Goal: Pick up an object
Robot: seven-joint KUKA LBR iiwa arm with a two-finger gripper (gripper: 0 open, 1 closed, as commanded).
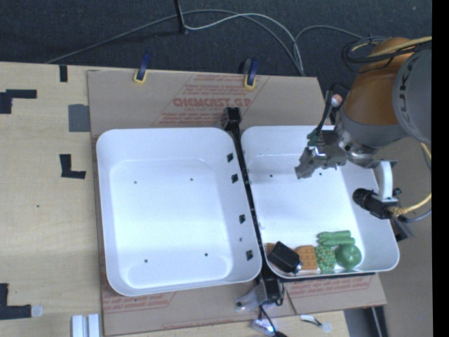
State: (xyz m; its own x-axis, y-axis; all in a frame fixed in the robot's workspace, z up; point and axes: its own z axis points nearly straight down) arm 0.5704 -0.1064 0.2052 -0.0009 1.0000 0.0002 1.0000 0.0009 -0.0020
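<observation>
In the right bin [280, 195], several small objects lie along the near edge: a black block [284, 256], an orange-tan piece [306, 255], and green toy vegetables [337, 250]. My gripper [309, 166] hangs over the far right part of this bin, well away from the objects. I see nothing between its fingers, and their opening is too small to make out.
The left bin [168, 209] sits beside the right one, split from it by a black divider [242, 188]. Both rest on a cardboard sheet [203, 100] held by clamps at the back. Cables run across the dark floor behind.
</observation>
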